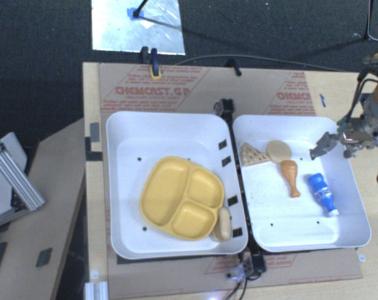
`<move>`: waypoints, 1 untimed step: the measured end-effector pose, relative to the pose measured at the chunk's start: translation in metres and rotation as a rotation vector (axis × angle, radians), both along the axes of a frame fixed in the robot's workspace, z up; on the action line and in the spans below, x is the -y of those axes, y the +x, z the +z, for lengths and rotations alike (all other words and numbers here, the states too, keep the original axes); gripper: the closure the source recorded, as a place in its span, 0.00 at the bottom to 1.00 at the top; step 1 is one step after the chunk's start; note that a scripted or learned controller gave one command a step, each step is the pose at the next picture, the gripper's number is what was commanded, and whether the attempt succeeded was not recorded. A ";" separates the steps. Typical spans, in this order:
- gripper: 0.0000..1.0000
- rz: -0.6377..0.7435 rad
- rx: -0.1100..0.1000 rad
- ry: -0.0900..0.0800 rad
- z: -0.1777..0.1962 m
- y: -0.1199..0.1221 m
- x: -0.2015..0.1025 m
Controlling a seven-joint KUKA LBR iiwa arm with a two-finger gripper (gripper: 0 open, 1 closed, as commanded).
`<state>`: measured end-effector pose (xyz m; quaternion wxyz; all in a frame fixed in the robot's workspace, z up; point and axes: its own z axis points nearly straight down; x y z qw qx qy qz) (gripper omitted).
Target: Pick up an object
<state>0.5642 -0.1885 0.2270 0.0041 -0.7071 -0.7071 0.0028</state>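
The right bin [345,230] holds a tan wedge-shaped slice [254,155], a round beige disc [278,150], an orange-brown drumstick [290,177] and a small blue bottle [323,194] lying on its side. My gripper [335,149] hovers over the bin's far right part, up and to the right of the bottle and right of the disc. Its fingers are spread open with nothing between them. The arm comes in from the right edge.
The left bin [123,167] holds a yellow divided plate [181,197] with a pale bread roll [223,224] at its lower right corner. A black divider [236,167] runs between the bins. Bare floor shows in the right bin's near half.
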 end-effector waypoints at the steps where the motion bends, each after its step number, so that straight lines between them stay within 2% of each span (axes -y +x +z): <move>1: 0.00 0.003 0.011 -0.002 0.007 0.003 0.000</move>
